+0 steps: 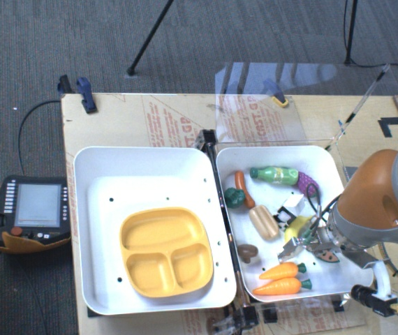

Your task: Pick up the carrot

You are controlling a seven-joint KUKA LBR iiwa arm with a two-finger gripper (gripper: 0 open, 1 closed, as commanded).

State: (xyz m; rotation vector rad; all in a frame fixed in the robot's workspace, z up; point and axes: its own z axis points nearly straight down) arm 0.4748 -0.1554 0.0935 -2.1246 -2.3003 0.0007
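Note:
Two orange carrots with green tips lie side by side at the front of the right bin (328,160). The upper carrot (281,271) is slightly tilted, and the lower carrot (278,287) rests against the bin's front wall. My gripper (298,245) hangs just above and to the right of the upper carrot, close to it, with the orange-banded wrist (368,199) behind it. Nothing shows as held in it.
The right bin also holds a green bottle (276,176), purple grapes (308,183), a sausage (244,188), a green vegetable (235,198), a bun (263,222), a brown piece (248,252) and a yellow piece (297,225). A yellow divided plate (165,251) sits in the left bin (101,169).

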